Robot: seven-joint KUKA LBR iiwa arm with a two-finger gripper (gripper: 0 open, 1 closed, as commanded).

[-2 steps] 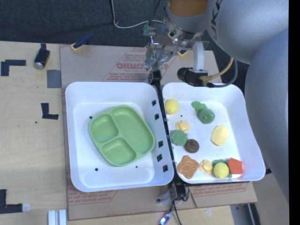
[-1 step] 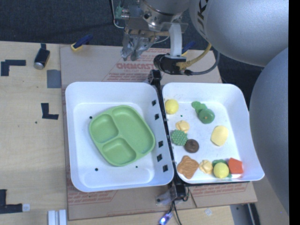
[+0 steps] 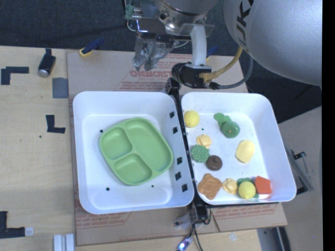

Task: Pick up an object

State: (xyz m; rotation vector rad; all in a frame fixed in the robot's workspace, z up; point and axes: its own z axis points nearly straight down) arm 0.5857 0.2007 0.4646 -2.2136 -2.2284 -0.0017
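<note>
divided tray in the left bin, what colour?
Light green. The divided tray shows plainly in the camera view, lying in the left bin, three compartments.

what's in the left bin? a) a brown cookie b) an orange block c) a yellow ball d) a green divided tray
d: the green divided tray lies alone in the left bin, while the small toy foods sit in the right bin.

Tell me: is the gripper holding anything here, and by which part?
Nothing is held. The gripper hangs above the cardboard behind the bins, with nothing between its fingers.
</note>
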